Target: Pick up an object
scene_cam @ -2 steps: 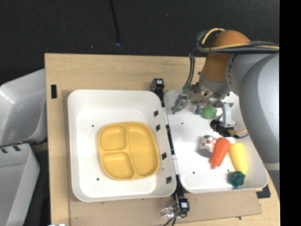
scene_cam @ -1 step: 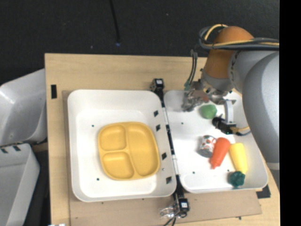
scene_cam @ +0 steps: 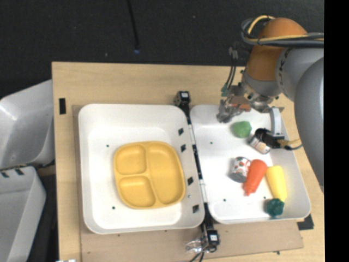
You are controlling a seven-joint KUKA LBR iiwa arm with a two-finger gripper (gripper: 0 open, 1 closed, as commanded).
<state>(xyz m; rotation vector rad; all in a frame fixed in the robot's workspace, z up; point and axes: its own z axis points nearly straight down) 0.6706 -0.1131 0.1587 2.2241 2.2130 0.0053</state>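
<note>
Two white bins, one yellow tray, five toys

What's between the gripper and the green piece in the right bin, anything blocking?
Nothing visible. The gripper sits at the far edge of the right bin, just left of the green piece, with bare bin floor between them. The carrot, yellow piece and small can lie nearer the camera, off that line.

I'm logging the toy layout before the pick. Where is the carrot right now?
The carrot lies in the right bin, toward its near right part, tilted, between the small can on its left and the yellow corn on its right.
</note>
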